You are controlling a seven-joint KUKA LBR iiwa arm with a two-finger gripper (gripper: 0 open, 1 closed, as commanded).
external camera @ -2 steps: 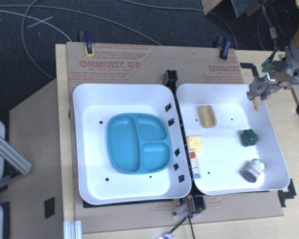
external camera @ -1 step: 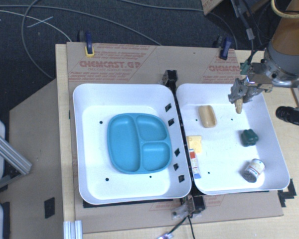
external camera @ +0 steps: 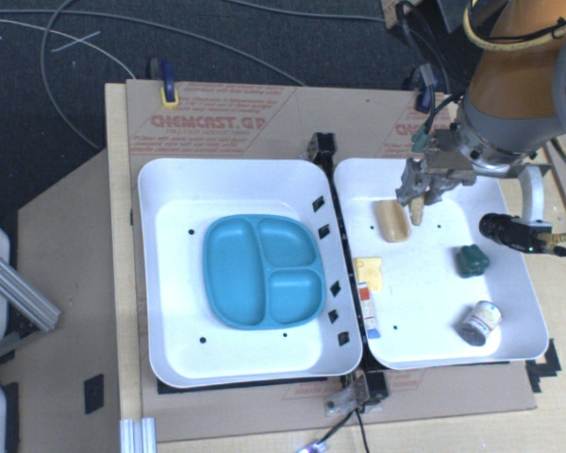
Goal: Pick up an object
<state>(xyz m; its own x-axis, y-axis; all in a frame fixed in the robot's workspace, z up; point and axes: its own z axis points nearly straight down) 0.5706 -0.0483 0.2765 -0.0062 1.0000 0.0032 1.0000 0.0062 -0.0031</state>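
Tan block [external camera: 391, 223] sits partly hidden beneath the jaws [external camera: 416, 205], whose spread I cannot tell.

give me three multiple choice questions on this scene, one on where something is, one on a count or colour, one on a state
1. Where does the blue plate lie?
A. in the left bin
B. in the right bin
C. on the bench outside both bins

2. How many compartments does the plate have?
A. two
B. three
C. five

3. How is the gripper placed?
A. over the left bin
B. low in the right bin by the tan block
C. out past the bench edge

Answers:
1. A, the plate sits in the middle of the left bin.
2. B, its ridges mark off one long section and two smaller ones.
3. B, the gripper hangs over the right bin, right at the tan block.
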